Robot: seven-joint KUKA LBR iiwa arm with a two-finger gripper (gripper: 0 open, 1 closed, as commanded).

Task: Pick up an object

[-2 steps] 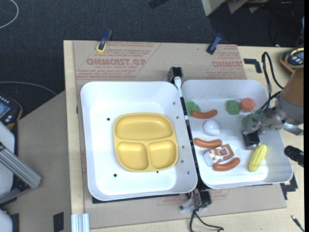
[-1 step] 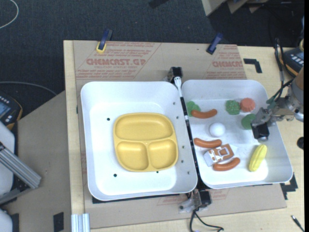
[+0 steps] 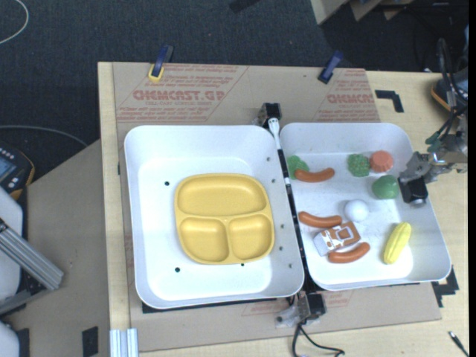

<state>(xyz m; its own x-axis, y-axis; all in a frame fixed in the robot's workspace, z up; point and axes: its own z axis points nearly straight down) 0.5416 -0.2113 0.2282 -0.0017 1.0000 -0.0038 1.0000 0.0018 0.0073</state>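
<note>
Several toy foods are lying in the right bin (image 3: 430, 225), any of them open to picking; the top sausage (image 3: 314, 175) is sitting near the far left corner; the middle sausage (image 3: 320, 219) is lying below it; the bottom sausage (image 3: 348, 254) is touching a small box (image 3: 338, 237); a white ball (image 3: 357, 211) is resting just above that box; a yellow corn (image 3: 396, 242) is lying at the near right; a green ball (image 3: 385, 187), a green sprig (image 3: 359, 164), a red piece (image 3: 381, 160) and a green bit (image 3: 296, 163) are sitting along the far side; the gripper (image 3: 431, 157) is hanging over the bin's right edge, near the green ball; whether it is open, closed or gripping anything cannot be told; a yellow tray (image 3: 223, 217) is sitting in the left bin (image 3: 145, 199).
</note>
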